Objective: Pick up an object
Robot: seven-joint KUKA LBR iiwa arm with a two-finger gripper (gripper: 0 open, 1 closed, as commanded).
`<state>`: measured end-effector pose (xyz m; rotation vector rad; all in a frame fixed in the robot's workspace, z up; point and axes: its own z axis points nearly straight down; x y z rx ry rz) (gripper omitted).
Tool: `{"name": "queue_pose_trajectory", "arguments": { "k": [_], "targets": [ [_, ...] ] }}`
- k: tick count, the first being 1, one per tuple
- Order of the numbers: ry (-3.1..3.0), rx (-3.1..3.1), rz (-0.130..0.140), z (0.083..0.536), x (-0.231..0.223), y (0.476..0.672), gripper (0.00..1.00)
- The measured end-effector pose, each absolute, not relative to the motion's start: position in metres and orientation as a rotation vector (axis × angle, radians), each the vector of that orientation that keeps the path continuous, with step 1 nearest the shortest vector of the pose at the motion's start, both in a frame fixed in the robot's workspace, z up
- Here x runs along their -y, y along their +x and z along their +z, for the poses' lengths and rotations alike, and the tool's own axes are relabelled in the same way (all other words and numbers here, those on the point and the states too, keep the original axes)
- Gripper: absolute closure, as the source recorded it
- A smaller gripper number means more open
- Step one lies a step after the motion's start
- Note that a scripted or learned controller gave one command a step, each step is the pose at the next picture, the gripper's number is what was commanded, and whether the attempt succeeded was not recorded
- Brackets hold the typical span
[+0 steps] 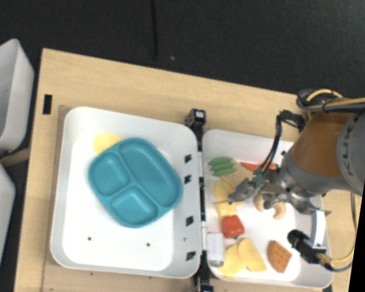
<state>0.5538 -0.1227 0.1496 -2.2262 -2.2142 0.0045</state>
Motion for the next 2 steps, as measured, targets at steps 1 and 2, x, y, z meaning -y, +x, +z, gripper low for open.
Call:
{"name": "queue_pose_trajectory", "arguments": {
  "k": [1, 2],
  "targets": [
    [-2.224, 2.220, -0.007, 0.103, 0.123, 0.556, 0.00],
    [-2.232, 2.218, -0.011, 0.116, 0.124, 0.557, 1.00]
  ]
}}
